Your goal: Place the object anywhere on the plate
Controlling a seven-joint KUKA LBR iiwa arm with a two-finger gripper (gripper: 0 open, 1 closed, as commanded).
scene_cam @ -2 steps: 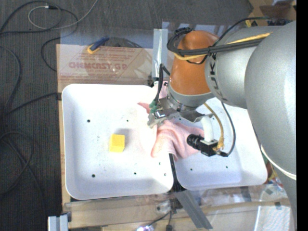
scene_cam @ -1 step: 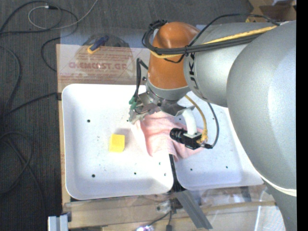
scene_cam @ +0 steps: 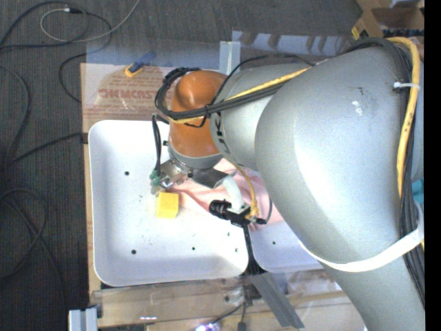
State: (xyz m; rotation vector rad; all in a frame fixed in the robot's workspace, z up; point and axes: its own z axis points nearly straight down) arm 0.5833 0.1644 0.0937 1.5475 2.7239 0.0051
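The left bin (scene_cam: 124, 212) is lying to the left of and beneath the gripper (scene_cam: 164, 179), showing a bare white floor marked by a few small dark dots. The gripper is hanging over this bin's upper middle area, beneath the orange band (scene_cam: 193, 116) of the wrist. Its state cannot be determined, because the wrist housing is covering it from above. A small green part is showing at the lower left edge of the wrist. The yellow block (scene_cam: 167, 205) is resting on the bin floor just below the gripper, close to it; contact between the two cannot be confirmed. To the right of the gripper, the pink plate (scene_cam: 207, 197) is lying across the seam between the two bins, and the arm is largely covering it. A black cable fitting (scene_cam: 224, 209) is hanging over the plate. Farther right, the grey arm (scene_cam: 331, 150) is overhanging the right bin (scene_cam: 282, 250).
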